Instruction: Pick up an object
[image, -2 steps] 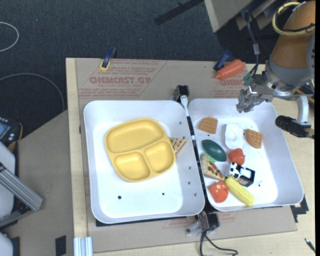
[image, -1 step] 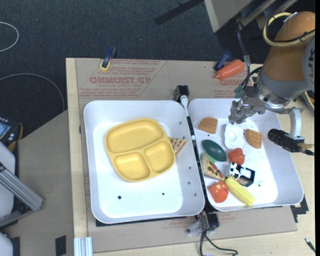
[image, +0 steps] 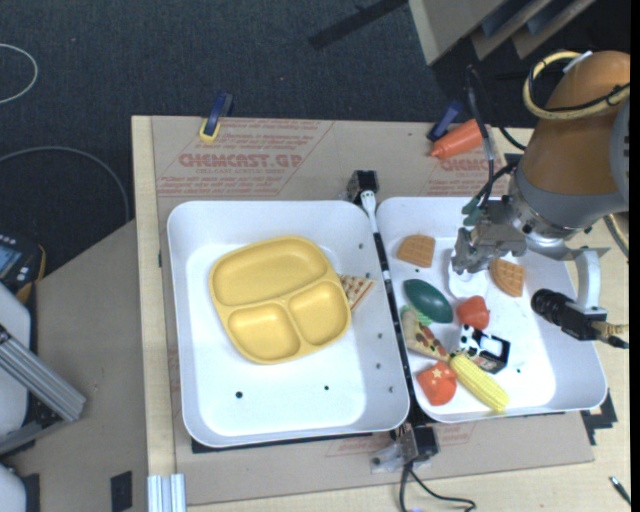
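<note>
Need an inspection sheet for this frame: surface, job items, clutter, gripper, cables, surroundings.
Surface: bench board bearing left bin and right bin side by side.
Job's things: in the right bin, green piece, corn cob, two red pieces, two waffle-like pieces, black-and-white toy.
Clutter: yellow divided tray in the left bin, a waffle-like piece at its right edge.
Gripper: gripper over the right bin's upper part; jaws' state unclear.
Cables: cable on the floor at left; wires along the arm.
Surroundings: dark floor; clamps on the bench's far edge.
</note>
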